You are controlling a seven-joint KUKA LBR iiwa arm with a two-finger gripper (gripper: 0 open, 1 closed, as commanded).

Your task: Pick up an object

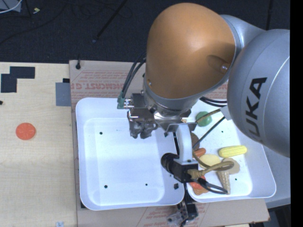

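Observation:
My gripper (140,130) hangs over the upper middle of the left white bin (90,183), under the arm's big orange band. I see nothing in it. The right bin (263,186) holds the objects: a green ball (205,119) at its upper left, a yellow corn cob (232,151), a red-orange piece (200,152), a pale yellow piece (211,160), a tan cone (225,178) and a small orange item (199,188) near the front. The arm hides the right bin's upper part.
Both bins rest on a cardboard sheet (99,79). A wooden bench top to the left carries an orange disc (25,131) and dark squares. A thin black loop (215,189) lies beside the orange item in the right bin.

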